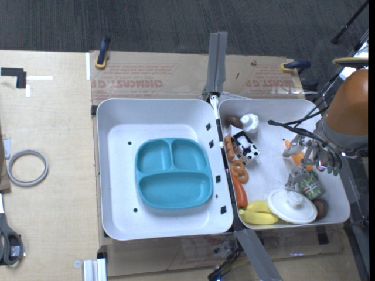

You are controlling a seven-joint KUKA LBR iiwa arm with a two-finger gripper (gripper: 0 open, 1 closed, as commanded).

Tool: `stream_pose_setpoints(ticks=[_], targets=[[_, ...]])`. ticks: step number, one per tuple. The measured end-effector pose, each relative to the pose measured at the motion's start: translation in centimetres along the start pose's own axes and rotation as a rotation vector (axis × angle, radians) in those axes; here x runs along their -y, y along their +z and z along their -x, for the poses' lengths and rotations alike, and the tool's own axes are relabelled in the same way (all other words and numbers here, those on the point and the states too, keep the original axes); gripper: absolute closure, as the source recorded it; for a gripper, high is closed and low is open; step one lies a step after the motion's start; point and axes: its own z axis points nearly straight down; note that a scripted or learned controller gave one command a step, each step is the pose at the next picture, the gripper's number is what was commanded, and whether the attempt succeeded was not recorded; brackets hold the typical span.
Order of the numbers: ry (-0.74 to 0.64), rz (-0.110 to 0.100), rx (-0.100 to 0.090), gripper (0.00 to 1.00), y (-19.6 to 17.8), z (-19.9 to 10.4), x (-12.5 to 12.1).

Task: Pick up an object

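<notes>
I am watching the gripper (300, 170) hanging low over the right bin (275, 113), near its right edge, above a green packet (309, 185). I cannot tell its state. Crowding is risking a miss: the white lid (292, 206) is touching the packet.

objects: toys, banana (259, 213), white lid (292, 206) | right bin (275, 111) | jumbled

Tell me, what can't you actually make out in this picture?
- Pincer, camera view: too cluttered and small to tell open from shut, or whether it holds anything.
- Green packet: label too small to read.
- Brown item: partly behind the white lid.
- Arm: cut off by the right edge.
</notes>
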Motion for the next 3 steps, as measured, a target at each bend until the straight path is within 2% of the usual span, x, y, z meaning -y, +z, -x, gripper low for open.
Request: stream_pose_setpoints(ticks=[1,2,3], targets=[[-0.003,-0.001,0.004,1.0,-1.0,0.1,-0.1],[0.064,0.0,0.001,1.0,-4.6,-2.0,-4.2],[0.063,0.0,0.001,0.0,-4.6,-2.0,-4.2]])
